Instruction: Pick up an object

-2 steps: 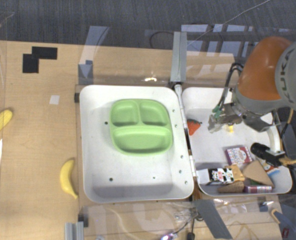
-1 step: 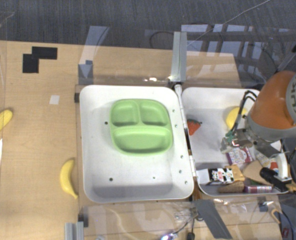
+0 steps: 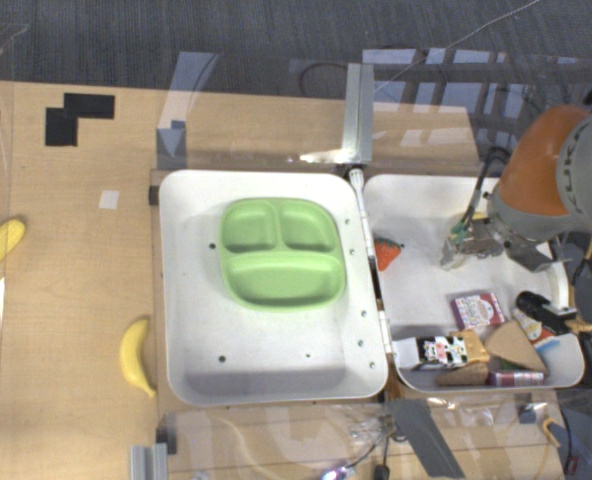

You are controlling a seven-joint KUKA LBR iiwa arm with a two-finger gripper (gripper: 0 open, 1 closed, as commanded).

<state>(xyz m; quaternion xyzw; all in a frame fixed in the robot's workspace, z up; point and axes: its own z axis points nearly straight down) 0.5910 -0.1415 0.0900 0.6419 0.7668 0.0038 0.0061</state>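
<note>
Small red toy fruit with a green top (image 3: 388,254) lies in the right white bin (image 3: 416,193), at nine o'clock from the grey gripper (image 3: 454,256), open or closed I cannot tell, and it looks light, hard and slippery, so pinch its fat middle.

Red strawberry toy (image 3: 387,253) in right bin (image 3: 416,293)
</note>
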